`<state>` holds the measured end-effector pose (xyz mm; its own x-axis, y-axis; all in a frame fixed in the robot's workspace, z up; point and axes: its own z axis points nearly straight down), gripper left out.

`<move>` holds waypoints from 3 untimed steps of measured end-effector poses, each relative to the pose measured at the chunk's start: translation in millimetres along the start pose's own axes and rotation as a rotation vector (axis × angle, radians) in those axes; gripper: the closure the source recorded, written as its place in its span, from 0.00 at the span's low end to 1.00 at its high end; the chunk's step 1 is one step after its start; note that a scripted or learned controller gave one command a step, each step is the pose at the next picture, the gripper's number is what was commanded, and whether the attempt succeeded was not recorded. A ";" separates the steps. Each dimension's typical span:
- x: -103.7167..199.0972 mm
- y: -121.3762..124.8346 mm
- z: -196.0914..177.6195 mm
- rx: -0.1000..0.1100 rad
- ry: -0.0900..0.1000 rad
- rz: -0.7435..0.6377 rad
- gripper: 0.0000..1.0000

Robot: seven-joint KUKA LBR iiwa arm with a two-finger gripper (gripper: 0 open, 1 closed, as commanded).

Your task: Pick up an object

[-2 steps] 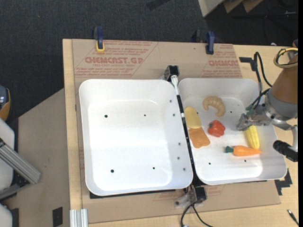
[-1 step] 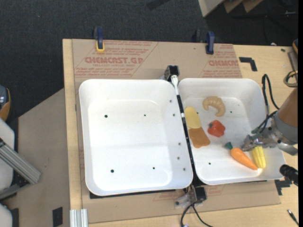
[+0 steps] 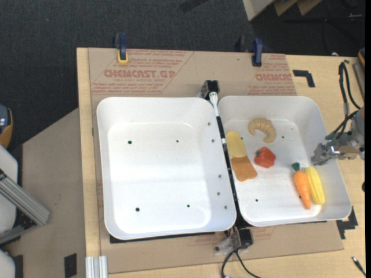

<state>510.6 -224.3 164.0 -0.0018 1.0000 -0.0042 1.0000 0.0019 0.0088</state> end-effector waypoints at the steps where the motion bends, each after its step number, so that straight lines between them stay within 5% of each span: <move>1: 1.0 -24.7 39.1 0.013 0.007 0.003 1.00; 2: -0.1 -18.6 -16.1 0.003 0.001 0.001 1.00; 3: 0.8 -27.8 6.5 0.011 0.006 0.002 1.00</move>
